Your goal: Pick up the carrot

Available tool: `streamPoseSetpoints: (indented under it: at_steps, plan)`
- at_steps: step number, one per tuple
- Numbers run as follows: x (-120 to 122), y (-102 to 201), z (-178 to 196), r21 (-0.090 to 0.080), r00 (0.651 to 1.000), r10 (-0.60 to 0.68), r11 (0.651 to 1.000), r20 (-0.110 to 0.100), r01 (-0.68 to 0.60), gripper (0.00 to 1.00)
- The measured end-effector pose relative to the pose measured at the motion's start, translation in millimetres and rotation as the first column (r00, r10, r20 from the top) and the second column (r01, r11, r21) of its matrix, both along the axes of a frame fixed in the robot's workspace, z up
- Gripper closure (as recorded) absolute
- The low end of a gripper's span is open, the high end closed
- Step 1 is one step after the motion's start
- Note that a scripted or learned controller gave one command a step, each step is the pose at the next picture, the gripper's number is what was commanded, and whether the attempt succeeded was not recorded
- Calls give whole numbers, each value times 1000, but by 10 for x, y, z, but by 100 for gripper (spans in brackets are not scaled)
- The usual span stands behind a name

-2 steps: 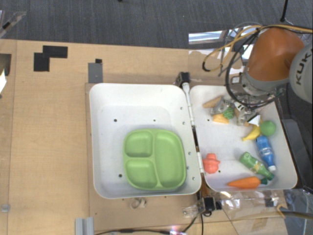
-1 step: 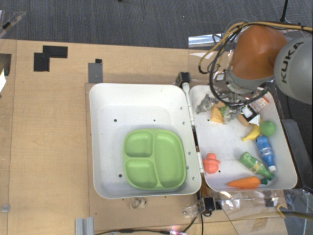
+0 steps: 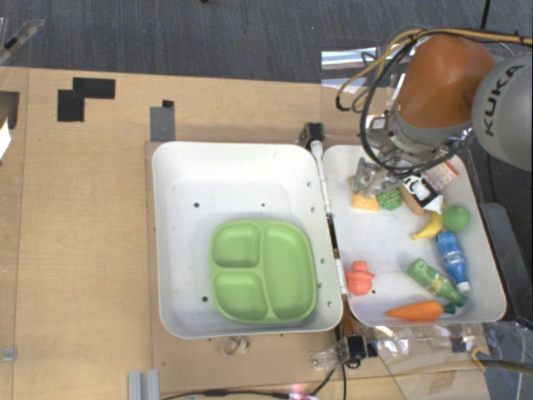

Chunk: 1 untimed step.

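Camera view: carrot (image 3: 415, 311) lying flat at the near edge of the right bin (image 3: 391, 248), long axis roughly left to right, narrow orange tip toward the left, green end toward the right, just beside a green bottle (image 3: 433, 277) and a blue bottle (image 3: 451, 259). Gripper (image 3: 369, 182) low over the far end of that bin, well apart from the carrot, above a yellow wedge (image 3: 365, 202); grip state impossible to tell. Left bin (image 3: 179, 223) bearing a green divided plate (image 3: 263, 271). Pale wooden bench (image 3: 75, 248) beneath, dark grey carpet (image 3: 166, 23) beyond.
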<state>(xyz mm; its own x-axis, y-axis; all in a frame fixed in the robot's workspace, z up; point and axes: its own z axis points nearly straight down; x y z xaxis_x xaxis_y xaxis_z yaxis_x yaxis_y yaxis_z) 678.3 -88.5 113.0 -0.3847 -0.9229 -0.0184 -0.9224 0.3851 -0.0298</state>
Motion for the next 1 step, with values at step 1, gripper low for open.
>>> streamPoseSetpoints:
  at_steps: [1]
  plan:
    - [-2,0,-4,0,1000,0,1000,-1,0,0]
